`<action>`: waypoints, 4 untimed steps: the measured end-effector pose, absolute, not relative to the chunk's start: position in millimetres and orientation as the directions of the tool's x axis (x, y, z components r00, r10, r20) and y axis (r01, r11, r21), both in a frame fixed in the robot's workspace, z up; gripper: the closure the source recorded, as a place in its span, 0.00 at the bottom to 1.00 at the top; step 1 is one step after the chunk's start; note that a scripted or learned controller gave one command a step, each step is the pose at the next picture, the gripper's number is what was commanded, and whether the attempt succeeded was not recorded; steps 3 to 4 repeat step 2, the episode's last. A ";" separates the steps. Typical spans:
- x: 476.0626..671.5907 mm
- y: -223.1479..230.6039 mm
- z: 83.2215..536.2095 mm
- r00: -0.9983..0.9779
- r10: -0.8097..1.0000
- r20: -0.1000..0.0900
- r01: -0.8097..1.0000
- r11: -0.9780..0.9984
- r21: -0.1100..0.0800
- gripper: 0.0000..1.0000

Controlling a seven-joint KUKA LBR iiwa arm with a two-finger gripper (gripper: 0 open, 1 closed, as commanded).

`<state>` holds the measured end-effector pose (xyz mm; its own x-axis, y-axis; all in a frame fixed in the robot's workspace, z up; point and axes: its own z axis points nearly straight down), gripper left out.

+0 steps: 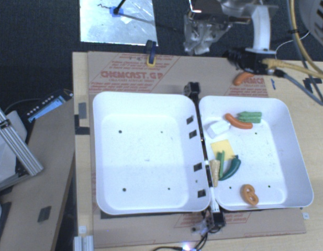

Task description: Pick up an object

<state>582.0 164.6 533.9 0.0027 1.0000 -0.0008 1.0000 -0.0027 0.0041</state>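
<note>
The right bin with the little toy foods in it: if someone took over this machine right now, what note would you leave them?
Gripper: raised behind the bins, past the far edge of the bench; nothing visible in it, and whether it is open or shut cannot be told.
Things: all in the right bin. Orange sausage touching a green piece at the far side; yellow slab with a dark green pepper near the divider; pretzel at the near edge. Another orange piece lies on the bench behind the bin.
Done: nothing picked yet.
Left: come down over one item, grasp it, lift.

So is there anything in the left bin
No, the left bin shows bare white floor; the toy foods all lie in the right bin.
</note>
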 end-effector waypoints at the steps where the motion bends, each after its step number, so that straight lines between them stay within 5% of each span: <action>1: 542.0 182.5 535.2 -0.005 1.000 0.001 1.000 0.005 0.000 1.00; 2: 483.2 238.2 524.9 -0.012 1.000 0.002 1.000 0.012 -0.002 1.00; 4: 483.2 238.2 524.9 -0.012 1.000 0.002 1.000 0.012 -0.002 1.00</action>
